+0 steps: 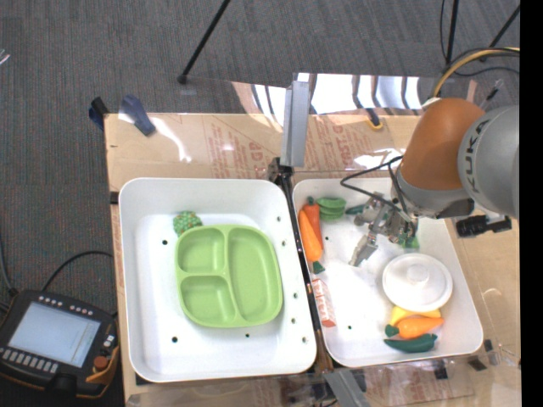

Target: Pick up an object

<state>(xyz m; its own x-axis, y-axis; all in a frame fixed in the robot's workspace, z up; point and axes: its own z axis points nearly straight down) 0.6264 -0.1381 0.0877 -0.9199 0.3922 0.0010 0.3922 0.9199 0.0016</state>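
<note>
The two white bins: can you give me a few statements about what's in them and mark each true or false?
1. The green divided plate lies in the left bin. True.
2. The carrot lies on the green divided plate. False: it lies in the right bin, near its left wall.
3. The pincer hangs over the right bin. True.
4. The round white dish sits in the left bin. False: it is in the right bin.
5. A small green broccoli-like piece sits by the plate's upper left corner. True.
</note>
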